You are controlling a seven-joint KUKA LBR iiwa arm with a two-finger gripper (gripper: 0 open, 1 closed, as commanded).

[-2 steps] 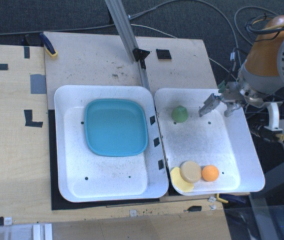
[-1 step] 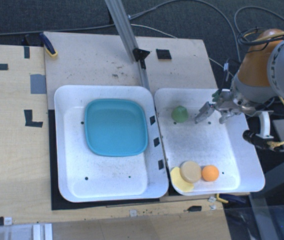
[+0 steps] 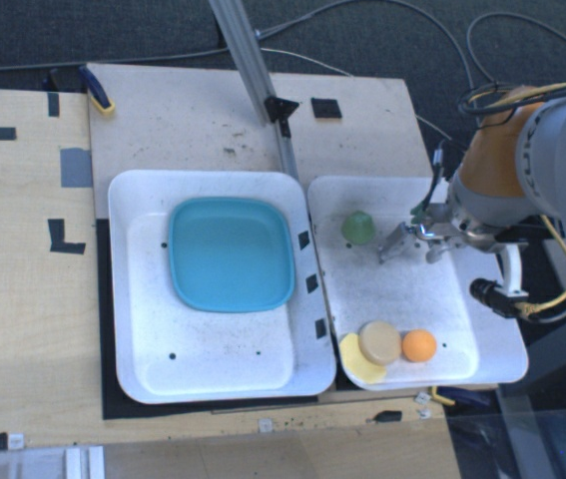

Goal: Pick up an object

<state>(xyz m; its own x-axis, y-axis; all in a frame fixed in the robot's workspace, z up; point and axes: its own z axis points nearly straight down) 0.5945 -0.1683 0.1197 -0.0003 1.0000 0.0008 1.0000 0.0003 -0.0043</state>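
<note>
Bench with 2 shallow white bins side by side. Left bin (image 3: 133,267) holds 1 turquoise square plate (image 3: 231,253). Right bin (image 3: 412,297) holds 4 objects: 1 green object (image 3: 358,228) near the far edge, and 1 tan disc (image 3: 380,342), 1 yellow piece (image 3: 356,362) and 1 orange ball (image 3: 418,346) clustered at the near edge. Gripper (image 3: 394,245), fingers spread and gripping nothing, hangs just right of the green object.

Arm (image 3: 552,158): fat grey cylinder w/ orange band (image 3: 497,158) nearest the right bin (image 3: 482,367). Past the band, grey wrist, then small metallic gripper (image 3: 402,242) w/ thin silver fingers over that bin. Black cables + yellow cable (image 3: 552,302) loop off arm beside bin's right edge.
</note>
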